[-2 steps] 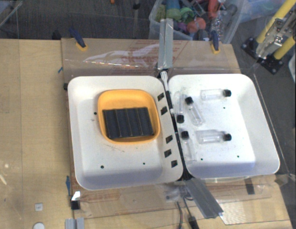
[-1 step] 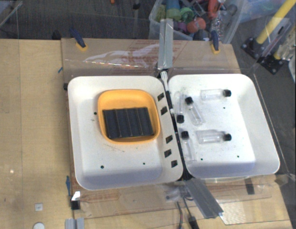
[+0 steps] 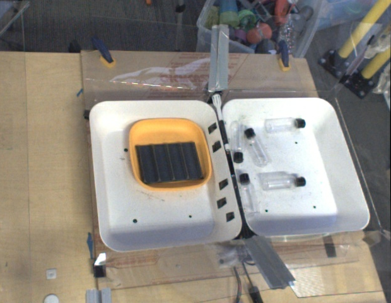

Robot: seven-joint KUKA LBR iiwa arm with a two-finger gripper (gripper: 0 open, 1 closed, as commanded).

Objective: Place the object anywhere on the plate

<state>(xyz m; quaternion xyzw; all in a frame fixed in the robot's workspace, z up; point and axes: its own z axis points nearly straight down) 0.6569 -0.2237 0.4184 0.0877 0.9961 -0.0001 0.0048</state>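
The tabletop (image 3: pixel 31 169) is pale wood with a fine grain. Two shallow white bins sit on it, touching along a shared edge. Both are smooth plastic with rounded corners and a few small dark specks. A clear sheet is taped under and behind them.

In the left bin (image 3: pixel 113 223) lies the plate (image 3: pixel 137 131), a glossy orange rounded square with a raised rim. It sits toward the bin's far side.

On the plate rests the slab (image 3: pixel 169 163), matte black, flat and rectangular, with parallel grooves that split it into about five bars. Its long axis runs left to right across the view, the right end tipped slightly toward the far side. The grooves run across that axis. It lies wholly inside the rim, toward the near side.

The right bin (image 3: pixel 321 201) holds several vials (image 3: pixel 280 181), clear tubes with black caps. Two lie crosswise with their caps to the right. The others lie near the left wall, roughly lengthwise.

How far the claw is open, and whether it grips anything, cannot be told.
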